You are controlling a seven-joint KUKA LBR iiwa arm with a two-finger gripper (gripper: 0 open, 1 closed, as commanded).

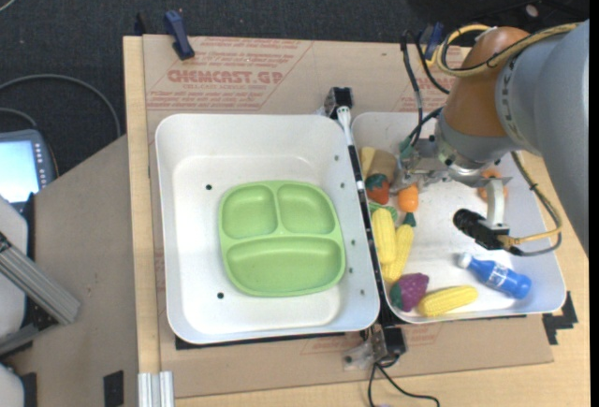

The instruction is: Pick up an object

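Note:
The right bin (538,237) holds several toy foods. My gripper (413,177) hangs low over its left part, right above a small orange fruit (408,199). A red and green vegetable (377,189) lies to the left of that fruit, against the bin wall. Below them lie two yellow corn cobs (385,235) side by side. Purple grapes (410,287) and another yellow cob (447,300) rest at the front edge. A blue bottle (497,276) lies at the front right.
The left bin (182,209) holds a green divided plate (280,239). A beige piece (367,159) sits at the right bin's back left corner. The arm's grey and orange body (510,87) covers the back of the right bin.

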